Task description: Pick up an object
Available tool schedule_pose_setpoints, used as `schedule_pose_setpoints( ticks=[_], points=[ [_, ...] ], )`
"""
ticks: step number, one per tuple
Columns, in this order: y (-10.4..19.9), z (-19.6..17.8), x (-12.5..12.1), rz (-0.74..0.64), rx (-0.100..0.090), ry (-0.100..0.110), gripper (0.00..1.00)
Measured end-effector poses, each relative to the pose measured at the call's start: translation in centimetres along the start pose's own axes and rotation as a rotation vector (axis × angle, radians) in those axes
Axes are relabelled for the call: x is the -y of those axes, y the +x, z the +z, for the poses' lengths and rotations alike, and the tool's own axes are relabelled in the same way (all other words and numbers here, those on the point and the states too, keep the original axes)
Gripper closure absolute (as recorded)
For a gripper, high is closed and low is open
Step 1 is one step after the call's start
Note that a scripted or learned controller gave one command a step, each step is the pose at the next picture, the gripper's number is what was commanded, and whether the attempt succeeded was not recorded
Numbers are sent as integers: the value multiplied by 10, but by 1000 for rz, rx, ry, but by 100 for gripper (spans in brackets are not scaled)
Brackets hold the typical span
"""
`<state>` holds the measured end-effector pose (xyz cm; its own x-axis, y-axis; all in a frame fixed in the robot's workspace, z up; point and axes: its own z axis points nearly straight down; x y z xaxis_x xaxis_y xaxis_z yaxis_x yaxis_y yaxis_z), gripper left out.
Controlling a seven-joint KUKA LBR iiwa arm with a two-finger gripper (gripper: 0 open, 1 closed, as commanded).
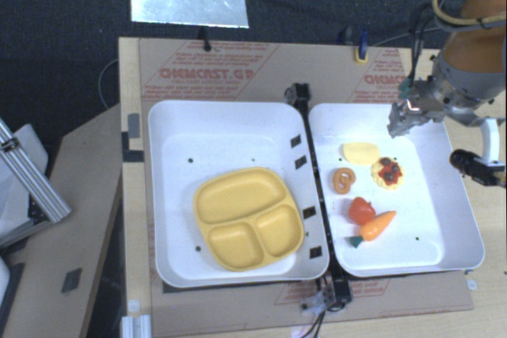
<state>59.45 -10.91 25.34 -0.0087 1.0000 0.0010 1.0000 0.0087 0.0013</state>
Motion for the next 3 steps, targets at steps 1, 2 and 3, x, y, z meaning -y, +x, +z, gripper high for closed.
schedule_pose_setpoints(
  ticks=[1, 2, 3],
  points=[
    [42, 10, 20, 0, 0, 2, 100],
    [89, 6, 31, -1, -1, 1, 100],
    [131, 8, 50, 0, -1, 2, 100]
  ],
)
